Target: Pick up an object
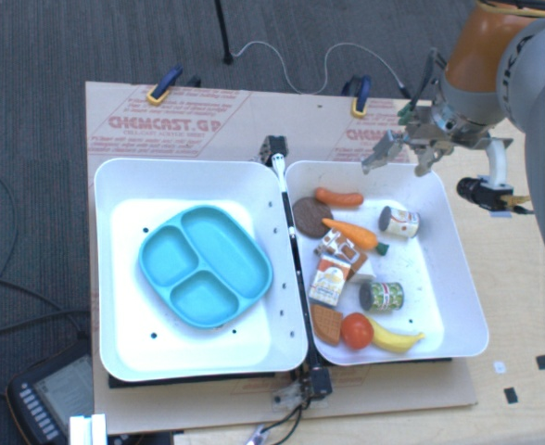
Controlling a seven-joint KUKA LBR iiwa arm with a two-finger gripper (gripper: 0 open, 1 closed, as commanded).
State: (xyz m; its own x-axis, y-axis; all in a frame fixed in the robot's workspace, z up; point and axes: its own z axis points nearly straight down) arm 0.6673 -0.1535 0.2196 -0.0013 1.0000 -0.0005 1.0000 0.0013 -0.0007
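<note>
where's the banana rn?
In the right bin, at its near right corner: the banana lies beside the tomato, below the green can.

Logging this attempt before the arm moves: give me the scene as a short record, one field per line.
gripper: open, fingers spread, nothing between them, above the far rim of the right bin
left bin: holds a blue divided plate
right bin: toy food
far end: hot dog, brown patty, white cup
middle: carrot, carton, green can
near end: cracker, tomato, banana
task state: nothing picked up yet
</note>
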